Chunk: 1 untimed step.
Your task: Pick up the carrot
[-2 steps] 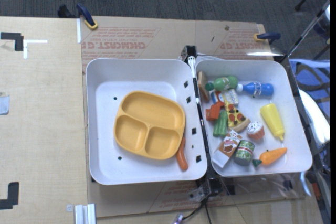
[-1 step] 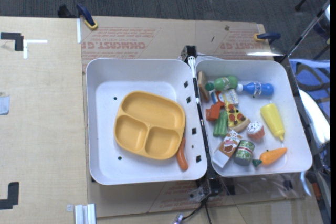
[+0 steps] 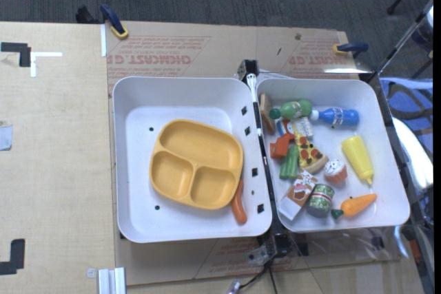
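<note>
As I look down on the worktop [image 3: 55, 148], a sheet of printed cardboard [image 3: 172, 51] covers its middle and right part, and the two white bins sit on it side by side, their inner walls touching.

The left bin [image 3: 131, 162] holds a yellow divided plate [image 3: 196, 164], lying flat near the bin's middle. A reddish-orange sausage [image 3: 238, 206] lies against the plate's near right edge.

The right bin [image 3: 386, 169] is crowded with toy food. Along its far side a blue bottle [image 3: 337, 116] lies on its side, with a green vegetable [image 3: 293, 109] just left of it. A yellow squeeze bottle [image 3: 358, 157] lies right of centre, its tip pointing near. Toward the left wall there is a pizza slice [image 3: 310, 156] in a cluster of small pieces I cannot sort out.

The carrot [image 3: 358, 204] lies flat in the near right part of the right bin, close to the near wall. Its orange tip points right and slightly far, and its green top points left. That top is just beside a small can [image 3: 320, 198].

Two blue clamps grip the cardboard's far edge: one at the left [image 3: 114, 21] and one at the right [image 3: 350, 48].

I cannot tell how my jaws are set.
</note>
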### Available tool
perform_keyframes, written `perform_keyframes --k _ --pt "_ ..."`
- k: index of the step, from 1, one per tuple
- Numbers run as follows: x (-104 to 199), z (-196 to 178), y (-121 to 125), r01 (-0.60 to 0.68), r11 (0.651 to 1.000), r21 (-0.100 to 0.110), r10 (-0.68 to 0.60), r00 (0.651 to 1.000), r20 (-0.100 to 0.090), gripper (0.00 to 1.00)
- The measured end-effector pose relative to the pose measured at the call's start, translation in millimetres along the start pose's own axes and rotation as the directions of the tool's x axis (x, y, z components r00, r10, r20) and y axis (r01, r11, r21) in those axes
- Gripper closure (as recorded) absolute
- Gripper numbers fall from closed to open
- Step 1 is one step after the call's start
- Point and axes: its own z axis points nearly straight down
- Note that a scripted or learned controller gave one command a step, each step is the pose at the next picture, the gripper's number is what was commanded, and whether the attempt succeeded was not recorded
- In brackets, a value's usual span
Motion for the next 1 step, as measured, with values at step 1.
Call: perform_keyframes --k 1 --pt "-0.2 0.1 0.1 0.0 1.0 0.0 0.0 1.0 0.0 0.0"
